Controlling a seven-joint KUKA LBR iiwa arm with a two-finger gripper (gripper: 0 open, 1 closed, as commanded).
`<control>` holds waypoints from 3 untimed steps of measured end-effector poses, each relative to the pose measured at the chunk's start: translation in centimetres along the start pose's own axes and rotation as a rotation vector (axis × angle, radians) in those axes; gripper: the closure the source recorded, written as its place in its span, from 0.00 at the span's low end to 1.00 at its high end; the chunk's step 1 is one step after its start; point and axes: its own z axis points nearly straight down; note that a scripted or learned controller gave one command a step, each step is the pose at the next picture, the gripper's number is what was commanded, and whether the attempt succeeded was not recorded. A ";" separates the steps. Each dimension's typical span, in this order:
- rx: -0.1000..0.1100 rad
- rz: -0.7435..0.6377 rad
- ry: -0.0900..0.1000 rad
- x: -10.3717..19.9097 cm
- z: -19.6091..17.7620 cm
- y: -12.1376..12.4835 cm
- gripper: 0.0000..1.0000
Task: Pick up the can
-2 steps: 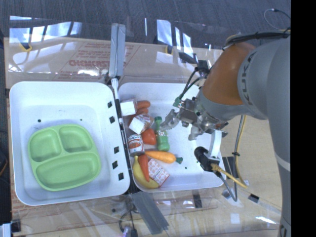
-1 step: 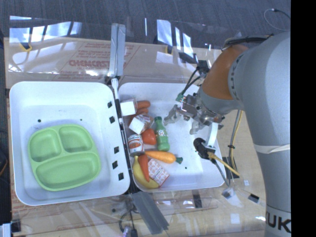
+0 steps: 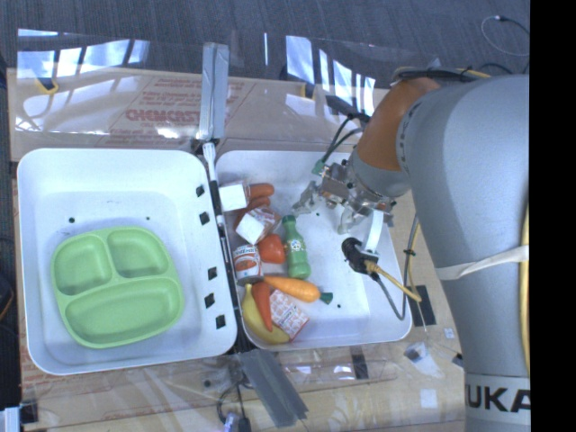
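Your gripper (image 3: 346,207) hangs over the right bin (image 3: 382,318), toward its back and right of centre, and you cannot tell from this angle whether it is released or clenched; nothing shows in its grasp. The can (image 3: 247,261) lies well to the gripper's left and a little nearer the front, against the bin's left wall, its red-and-white label facing up. Between the gripper and the can stands a green bottle (image 3: 295,248), with a tomato (image 3: 272,248) touching the can's right side. A carrot (image 3: 292,287) lies just in front of the bottle. Farther left, the other bin (image 3: 36,178) holds a green divided plate (image 3: 117,285).
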 end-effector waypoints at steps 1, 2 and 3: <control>-0.002 -0.019 0.001 1.3 -0.1 4.5 0.00; 0.002 0.008 0.000 0.4 -0.1 3.5 0.00; 0.004 0.114 0.001 -0.3 0.0 2.5 0.00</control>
